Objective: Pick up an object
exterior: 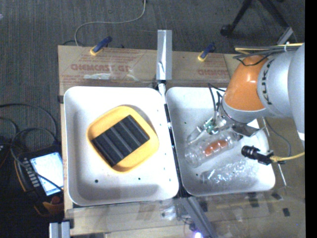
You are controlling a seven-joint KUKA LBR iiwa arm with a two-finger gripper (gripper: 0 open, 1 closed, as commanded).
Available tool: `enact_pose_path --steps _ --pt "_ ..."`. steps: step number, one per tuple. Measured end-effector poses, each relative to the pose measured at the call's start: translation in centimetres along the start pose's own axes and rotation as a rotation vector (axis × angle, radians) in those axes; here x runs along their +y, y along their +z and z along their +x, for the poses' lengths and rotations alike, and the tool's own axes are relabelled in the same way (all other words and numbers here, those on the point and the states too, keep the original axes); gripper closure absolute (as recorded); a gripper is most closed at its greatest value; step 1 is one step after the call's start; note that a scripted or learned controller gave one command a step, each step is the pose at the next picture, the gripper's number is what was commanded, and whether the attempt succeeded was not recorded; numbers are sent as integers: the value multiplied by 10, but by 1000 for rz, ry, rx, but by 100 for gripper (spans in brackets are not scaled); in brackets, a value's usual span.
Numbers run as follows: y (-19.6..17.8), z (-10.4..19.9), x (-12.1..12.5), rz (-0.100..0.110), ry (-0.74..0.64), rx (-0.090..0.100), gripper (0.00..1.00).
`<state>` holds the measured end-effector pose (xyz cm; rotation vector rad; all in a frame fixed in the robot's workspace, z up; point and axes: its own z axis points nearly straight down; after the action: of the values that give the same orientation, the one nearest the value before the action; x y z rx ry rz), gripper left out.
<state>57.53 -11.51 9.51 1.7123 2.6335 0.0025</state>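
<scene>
A yellow pad with a black ribbed top (123, 138) lies tilted in the middle of the left bin (79, 182). In the right bin (185, 105) a clear plastic bottle with orange contents (213, 148) lies on its side. A crumpled clear wrapper (228, 172) sits just in front of it. My gripper (213, 127) hangs low over the right bin, right above the bottle's upper end, mostly hidden under the orange wrist band (245, 90).
A metal divider post (164, 53) stands behind the seam between the bins. A black plug on a yellow cable (253, 152) hangs by the arm over the right bin's right side. Two blue-and-yellow clamps (100, 45) hold the cardboard backing.
</scene>
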Motion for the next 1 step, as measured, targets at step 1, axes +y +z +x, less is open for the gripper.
enact_pose_path --steps 1 --pt "-39 -29 -57 0 43 -2 0"
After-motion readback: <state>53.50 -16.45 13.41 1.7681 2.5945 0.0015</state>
